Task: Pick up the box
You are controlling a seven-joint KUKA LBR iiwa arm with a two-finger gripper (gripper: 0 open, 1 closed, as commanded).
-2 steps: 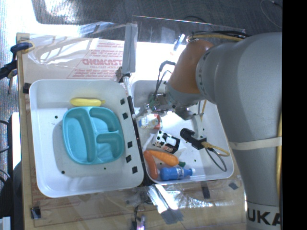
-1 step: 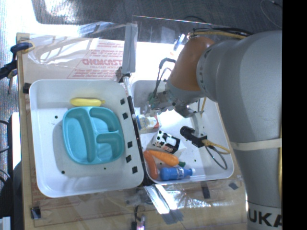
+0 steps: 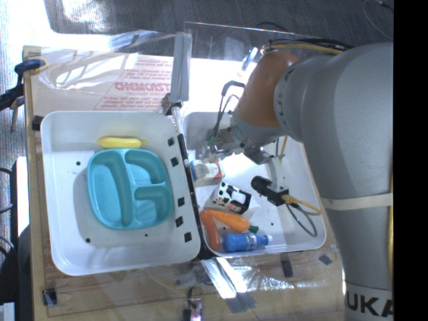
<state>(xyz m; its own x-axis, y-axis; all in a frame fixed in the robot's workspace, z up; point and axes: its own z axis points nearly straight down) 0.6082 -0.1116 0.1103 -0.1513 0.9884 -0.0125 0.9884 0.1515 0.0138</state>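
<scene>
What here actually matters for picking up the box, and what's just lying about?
For the job: box, gripper, right bin.

Lying about: carrot, blue bottle, black-and-white item, teal divided plate, banana, left bin.

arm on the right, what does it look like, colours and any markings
The arm is made of bulky, rounded grey links. An orange band sits above the wrist, a pale seam ring circles the lower link, and dark letters reading UKA show at the picture's bottom edge.
</scene>
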